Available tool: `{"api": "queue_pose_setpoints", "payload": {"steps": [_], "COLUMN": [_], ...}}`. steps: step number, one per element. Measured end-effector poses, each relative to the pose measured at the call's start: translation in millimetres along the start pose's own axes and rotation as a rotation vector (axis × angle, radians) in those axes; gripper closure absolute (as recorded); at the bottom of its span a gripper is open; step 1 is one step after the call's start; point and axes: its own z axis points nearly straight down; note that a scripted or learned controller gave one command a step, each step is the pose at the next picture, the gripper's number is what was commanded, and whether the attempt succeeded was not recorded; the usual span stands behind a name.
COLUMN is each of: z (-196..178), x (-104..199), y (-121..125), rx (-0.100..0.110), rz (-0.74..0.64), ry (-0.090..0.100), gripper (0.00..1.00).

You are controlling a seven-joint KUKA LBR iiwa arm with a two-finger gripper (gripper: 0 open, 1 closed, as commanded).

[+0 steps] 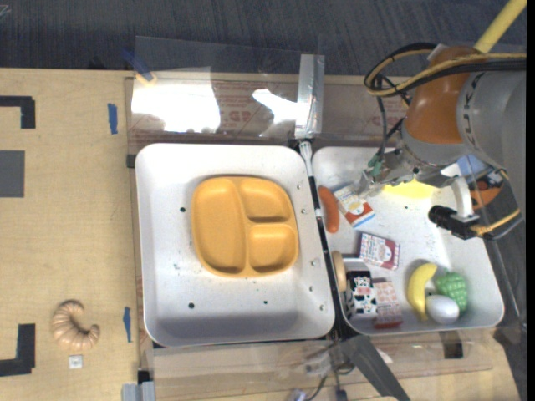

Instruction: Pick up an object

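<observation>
Orange plastic catches the eye first: a divided tray (245, 224) sits in the middle of the left bin (159, 182), with three compartments facing up. Over in the right bin (481, 261) the arm comes in from the right, its orange band above the wrist, and the gripper (374, 176) hangs low near the bin's far left corner. It is just above a small white and red carton (357, 210) and close to an orange hot dog shaped toy (329, 208) lying along the bin's left wall. Whether the jaws are apart or together I cannot tell from here; nothing shows between them.

Nearer the front of that bin lie a red and white patterned box (379, 250), a black and white box (360, 293), a banana (420, 284), a green bumpy toy (452, 286) and a white egg (443, 308), these last three touching. Out on the bench at the left rests a croissant (74, 324).
</observation>
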Motion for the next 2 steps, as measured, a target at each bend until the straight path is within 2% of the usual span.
{"api": "queue_pose_setpoints", "payload": {"steps": [1, 2], "z": [1.4, -10.1], "x": [0.3, 0.0], "y": [-0.8, 1.0], "rx": [0.003, -0.002], "rz": [0.000, 0.000], "ry": [0.001, 0.000], "gripper": [0.00, 1.00]}}
